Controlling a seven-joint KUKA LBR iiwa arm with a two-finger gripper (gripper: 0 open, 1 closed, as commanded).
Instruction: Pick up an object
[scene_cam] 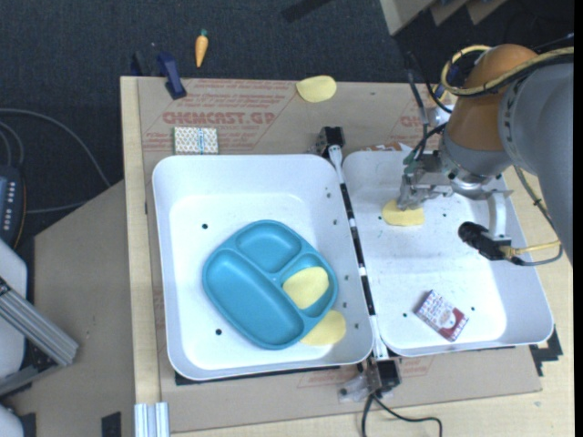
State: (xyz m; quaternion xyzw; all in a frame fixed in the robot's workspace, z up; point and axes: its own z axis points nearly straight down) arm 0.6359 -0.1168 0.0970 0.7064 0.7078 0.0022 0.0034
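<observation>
Tool (414, 192) is down in the right bin (510, 335), near its far left corner, fingertips right at a flat yellow piece (404, 215) lying on the bin floor. The tips touch or nearly touch the piece's top edge; can't tell if it sits between them or how wide they stand. Arm (510, 107) comes in from the tool's right, orange band (487, 98) just above the wrist. Nearer the camera than the tool, well apart, a small red packet (441, 314) lies in the same bin. A black cable (487, 242) hangs just right of the tool.

Left of the tool, across the divider, the left bin (182, 198) holds a blue tray (250, 285) with a yellow piece in one compartment (307, 285) and another yellow piece (325, 329) just beside the tray's near edge. Beyond the tool on the surface (237, 107): a yellow disc (316, 88), a patterned square (196, 139), a blue clip (169, 74).
</observation>
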